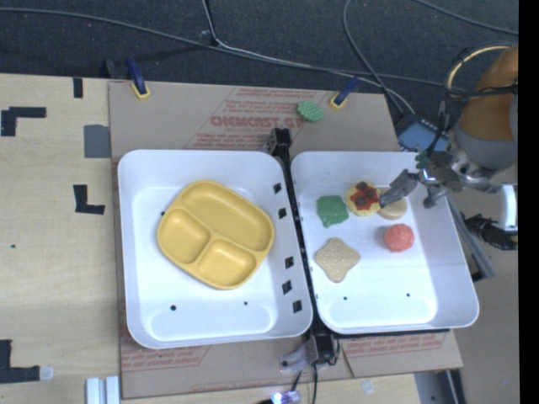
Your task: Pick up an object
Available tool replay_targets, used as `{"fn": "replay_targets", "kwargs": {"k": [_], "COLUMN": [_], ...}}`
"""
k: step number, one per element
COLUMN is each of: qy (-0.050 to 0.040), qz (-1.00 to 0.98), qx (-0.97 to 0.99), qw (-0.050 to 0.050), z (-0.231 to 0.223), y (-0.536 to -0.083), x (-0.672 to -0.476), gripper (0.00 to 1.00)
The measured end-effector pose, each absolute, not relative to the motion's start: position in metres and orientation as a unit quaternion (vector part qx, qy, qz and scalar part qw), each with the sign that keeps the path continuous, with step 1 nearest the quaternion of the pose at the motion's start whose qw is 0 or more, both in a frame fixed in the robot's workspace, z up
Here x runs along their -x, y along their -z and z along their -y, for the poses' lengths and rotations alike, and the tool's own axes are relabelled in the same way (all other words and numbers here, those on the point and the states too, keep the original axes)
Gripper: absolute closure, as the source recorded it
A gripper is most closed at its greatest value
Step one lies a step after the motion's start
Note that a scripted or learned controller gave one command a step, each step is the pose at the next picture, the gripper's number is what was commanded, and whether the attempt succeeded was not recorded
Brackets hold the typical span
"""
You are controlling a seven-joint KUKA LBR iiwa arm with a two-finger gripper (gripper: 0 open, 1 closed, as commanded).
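In the camera view, the pincer (396,194) is seen low over the right bin (421,310), its tip just beside a tan disc (393,209) and a red-and-yellow piece (364,198), with a green piece (333,209), a red ball (399,237) and a beige piece (338,258) near by; whether it is apart or together cannot be told. Nothing is seen clamped, so the disc is best taken squarely, clear of the red-and-yellow piece touching it. The yellow tray (216,234) in the left bin (152,310) is best left alone.
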State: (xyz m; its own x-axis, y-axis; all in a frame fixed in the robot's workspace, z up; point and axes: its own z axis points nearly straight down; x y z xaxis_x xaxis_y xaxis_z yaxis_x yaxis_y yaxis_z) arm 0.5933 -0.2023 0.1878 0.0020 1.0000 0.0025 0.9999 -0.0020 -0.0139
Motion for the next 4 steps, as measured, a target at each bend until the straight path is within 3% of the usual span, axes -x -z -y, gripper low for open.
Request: {"fn": "replay_targets", "kwargs": {"k": [1, 3, 4], "qy": [-0.0005, -0.0019, -0.0007], "qz": [0.708, 0.708, 0.708], "qx": [0.707, 0.706, 0.706], "qw": [0.000, 0.002, -0.001], "z": [0.202, 0.197, 0.196], "y": [-0.195, -0.106, -0.085], "x": [-0.597, -0.591, -0.592], "gripper": [0.00, 0.00, 0.00]}}
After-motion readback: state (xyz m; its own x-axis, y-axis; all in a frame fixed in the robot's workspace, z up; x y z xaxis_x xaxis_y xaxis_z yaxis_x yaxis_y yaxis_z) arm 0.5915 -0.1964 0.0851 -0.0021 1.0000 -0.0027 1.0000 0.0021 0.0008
